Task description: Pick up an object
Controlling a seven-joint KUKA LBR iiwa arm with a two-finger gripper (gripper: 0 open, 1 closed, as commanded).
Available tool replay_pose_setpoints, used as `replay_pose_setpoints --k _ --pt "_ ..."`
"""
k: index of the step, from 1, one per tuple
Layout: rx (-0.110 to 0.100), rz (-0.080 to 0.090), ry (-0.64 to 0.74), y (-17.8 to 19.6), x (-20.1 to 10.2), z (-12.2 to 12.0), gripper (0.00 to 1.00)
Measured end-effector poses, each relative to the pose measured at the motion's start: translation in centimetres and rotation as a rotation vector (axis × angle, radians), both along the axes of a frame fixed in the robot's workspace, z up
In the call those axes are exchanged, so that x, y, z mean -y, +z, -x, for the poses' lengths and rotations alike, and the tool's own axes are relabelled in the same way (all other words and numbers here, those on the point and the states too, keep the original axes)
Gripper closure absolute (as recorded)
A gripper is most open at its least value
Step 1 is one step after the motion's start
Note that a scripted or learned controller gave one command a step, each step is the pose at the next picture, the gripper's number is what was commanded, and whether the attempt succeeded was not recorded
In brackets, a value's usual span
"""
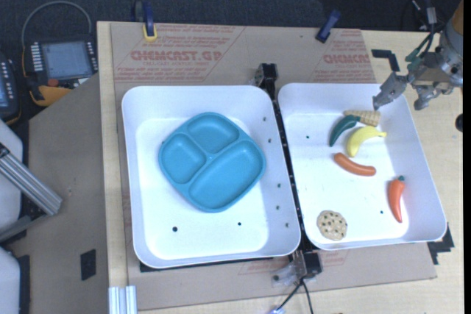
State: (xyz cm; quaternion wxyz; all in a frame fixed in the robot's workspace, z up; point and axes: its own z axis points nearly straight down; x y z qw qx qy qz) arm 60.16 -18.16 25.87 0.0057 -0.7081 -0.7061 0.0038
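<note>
From above, we see the gripper (403,90) at the right bin's (430,232) far rim, fingers spread, nothing between them. Just below and left of it lies the toy banana (362,139), touching a green pepper (341,130) and a tan piece (363,116). We judge the banana light, stiff and slick; grasp across its curved middle
</note>
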Motion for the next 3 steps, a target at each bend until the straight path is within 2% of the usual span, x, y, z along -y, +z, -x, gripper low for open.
replay_pose_setpoints --k 1,2,3 --pt "0.013 0.003 0.003 0.7 -0.1 -0.2 0.0" --pt "0.01 0.002 0.003 -3.4 -0.2 0.0 0.0" --pt "0.006 0.001 0.002 -9.5 0.5 0.0 0.0"
